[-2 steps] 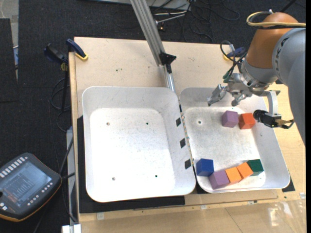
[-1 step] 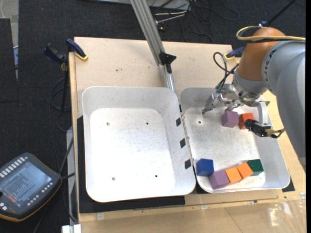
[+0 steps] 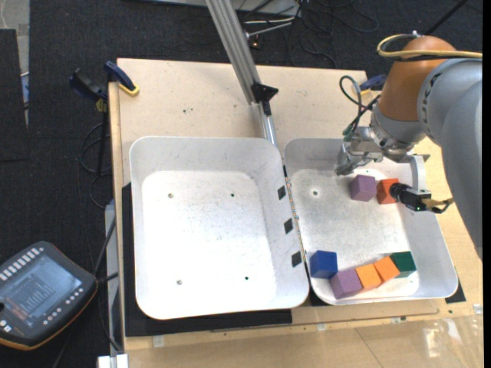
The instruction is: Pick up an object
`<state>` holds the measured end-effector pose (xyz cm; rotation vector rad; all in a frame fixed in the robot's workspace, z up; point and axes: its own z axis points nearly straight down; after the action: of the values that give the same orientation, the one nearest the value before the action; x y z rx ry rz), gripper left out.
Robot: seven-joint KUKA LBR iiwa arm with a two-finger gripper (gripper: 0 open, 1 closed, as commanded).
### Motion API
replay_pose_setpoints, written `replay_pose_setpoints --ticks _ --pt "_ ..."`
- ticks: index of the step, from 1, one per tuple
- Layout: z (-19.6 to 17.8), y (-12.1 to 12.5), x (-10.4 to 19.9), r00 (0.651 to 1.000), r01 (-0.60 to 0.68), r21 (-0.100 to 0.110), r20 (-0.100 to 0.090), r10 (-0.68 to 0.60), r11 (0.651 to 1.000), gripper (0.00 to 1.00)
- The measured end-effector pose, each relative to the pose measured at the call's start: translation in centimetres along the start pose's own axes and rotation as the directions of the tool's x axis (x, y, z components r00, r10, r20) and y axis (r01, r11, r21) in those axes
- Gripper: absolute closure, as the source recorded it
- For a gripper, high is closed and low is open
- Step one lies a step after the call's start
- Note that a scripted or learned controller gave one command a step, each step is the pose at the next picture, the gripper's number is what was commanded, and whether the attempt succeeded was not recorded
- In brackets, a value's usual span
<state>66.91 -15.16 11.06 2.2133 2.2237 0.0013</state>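
Blocks lie in the right bin [image 3: 430, 278]. One purple block [image 3: 363, 188] sits in the bin's far half, and just to its right an orange-red block [image 3: 386, 191] lies beside it, partly covered by a black part of the arm's tooling. Along the near wall runs a row of four: a blue block [image 3: 323, 264] at the left, then a second purple one [image 3: 345, 282], an orange block [image 3: 369, 274] and a green block [image 3: 402, 264], the last three touching in a slanted line, the blue one just apart.

The gripper [image 3: 347, 162] hangs over the far part of the right bin, just beyond and to the left of the upper purple block. Whether it is spread or pressed together I cannot tell, as the wrist hides it; nothing shows between its tips. The arm [image 3: 430, 90] reaches in from the right.

The left bin [image 3: 146, 228] lies beside the right one, their rims touching along the middle. Both rest on a pale bench [image 3: 192, 90]. A metal pole [image 3: 234, 41] slants up from the bench's far middle. A blue and yellow clamp [image 3: 121, 77] grips the far left corner. A pendant [image 3: 38, 294] rests on the floor at lower left.
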Motion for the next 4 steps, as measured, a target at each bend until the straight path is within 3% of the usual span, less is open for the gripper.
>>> replay_pose_setpoints --ticks 2,3,4 --pt "-13.0 0.5 -0.2 1.0 -0.002 -0.007 0.001 0.002 1.0 1.0" --pt "-10.6 0.5 -0.1 1.0 -0.001 0.004 -0.001 0.001 1.0 1.0" --pt "-9.9 -1.5 5.0 1.0 0.002 0.005 -0.004 -0.002 1.0 1.0"
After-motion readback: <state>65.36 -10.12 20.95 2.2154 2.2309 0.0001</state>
